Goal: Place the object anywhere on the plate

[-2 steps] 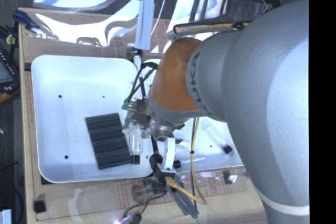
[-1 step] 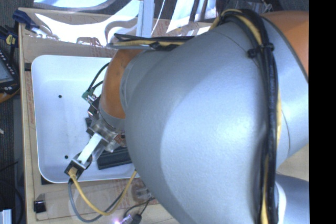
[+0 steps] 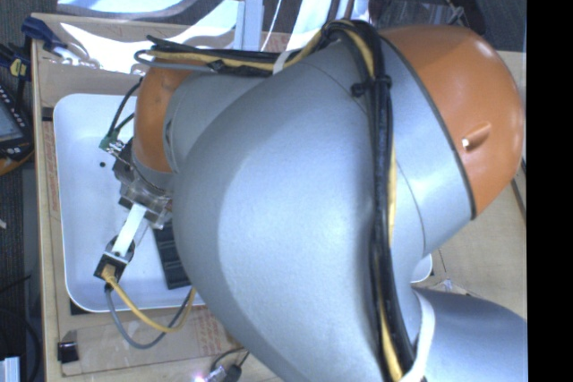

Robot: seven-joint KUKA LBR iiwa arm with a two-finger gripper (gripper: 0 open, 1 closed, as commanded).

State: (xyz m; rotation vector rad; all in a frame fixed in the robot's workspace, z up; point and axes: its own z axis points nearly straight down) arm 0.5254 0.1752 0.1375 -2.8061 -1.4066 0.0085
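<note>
The big grey arm [image 3: 304, 192] with its orange band hung over the white bin [image 3: 76, 183] and covered most of the bin's right part. Its gripper [image 3: 143, 192] sat low over the bin's middle; I couldn't tell if it was open or closed. A black ridged thing [image 3: 172, 259] lay on the bin's floor toward the near rim, half under the arm.

left bin [image 3: 76, 183] half under arm [image 3: 313, 192] | black ridged thing [image 3: 172, 262] partly hidden
</note>
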